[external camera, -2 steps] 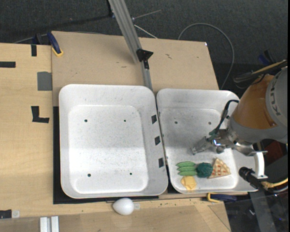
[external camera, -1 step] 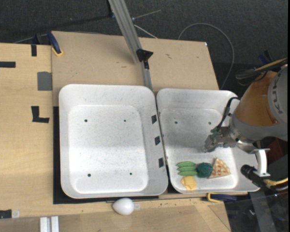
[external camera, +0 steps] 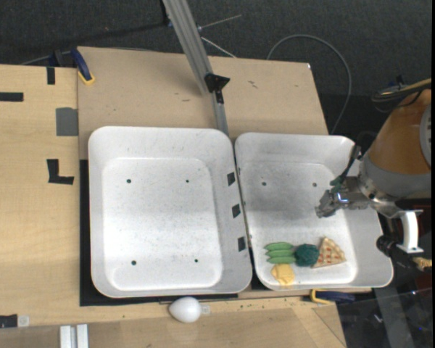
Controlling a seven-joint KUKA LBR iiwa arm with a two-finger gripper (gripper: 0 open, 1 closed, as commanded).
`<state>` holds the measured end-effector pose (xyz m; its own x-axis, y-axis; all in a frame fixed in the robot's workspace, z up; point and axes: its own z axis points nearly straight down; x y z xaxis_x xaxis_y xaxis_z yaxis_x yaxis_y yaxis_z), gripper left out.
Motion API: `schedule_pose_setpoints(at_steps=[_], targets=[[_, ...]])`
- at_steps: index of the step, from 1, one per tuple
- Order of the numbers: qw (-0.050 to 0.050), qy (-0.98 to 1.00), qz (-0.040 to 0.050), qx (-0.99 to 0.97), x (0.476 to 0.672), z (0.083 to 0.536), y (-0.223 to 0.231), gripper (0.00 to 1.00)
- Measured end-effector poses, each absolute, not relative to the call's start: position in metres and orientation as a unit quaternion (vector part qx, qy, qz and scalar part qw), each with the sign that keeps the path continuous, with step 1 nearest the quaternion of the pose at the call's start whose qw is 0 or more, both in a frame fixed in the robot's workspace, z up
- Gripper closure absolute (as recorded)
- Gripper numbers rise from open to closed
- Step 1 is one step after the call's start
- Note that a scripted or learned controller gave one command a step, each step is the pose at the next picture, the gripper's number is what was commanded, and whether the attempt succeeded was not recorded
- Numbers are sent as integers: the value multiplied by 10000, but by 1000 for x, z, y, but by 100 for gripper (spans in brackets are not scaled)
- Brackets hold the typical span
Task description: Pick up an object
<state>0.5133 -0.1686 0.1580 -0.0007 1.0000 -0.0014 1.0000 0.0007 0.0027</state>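
Fingertips of my gripper [external camera: 325,209] hang over the right bin [external camera: 290,154], near its right wall, but they are small and dark against the speckled floor, so I cannot tell whether they are spread or pressed together. Nothing shows between them. Behind them my grey wrist runs back to the orange band [external camera: 400,140] at the right edge of the view.

Below my fingertips, apart from them, the objects lie clustered along the bin's near wall: a pizza slice toy [external camera: 330,253] with a tan crust and red spots, a dark green broccoli piece [external camera: 305,254] touching its left side, a green pea pod [external camera: 279,250] further left, and a pale yellow piece [external camera: 283,272] just under the pod.

The left bin [external camera: 159,140] sits beside mine, their rims overlapping. A white egg-shaped object [external camera: 185,309] rests on the bench just outside its near rim. A grey metal rail [external camera: 192,42] slants down from the top toward the bins' junction. No readable writing or label appears anywhere.
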Motion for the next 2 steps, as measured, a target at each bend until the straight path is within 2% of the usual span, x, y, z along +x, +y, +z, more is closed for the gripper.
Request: schedule_pose_setpoints(at_steps=[1, 2], targets=[[21, 7076, 10, 7066, 515, 210, -168, 100], [-13, 7095, 3, 7047, 527, 204, -113, 100]])
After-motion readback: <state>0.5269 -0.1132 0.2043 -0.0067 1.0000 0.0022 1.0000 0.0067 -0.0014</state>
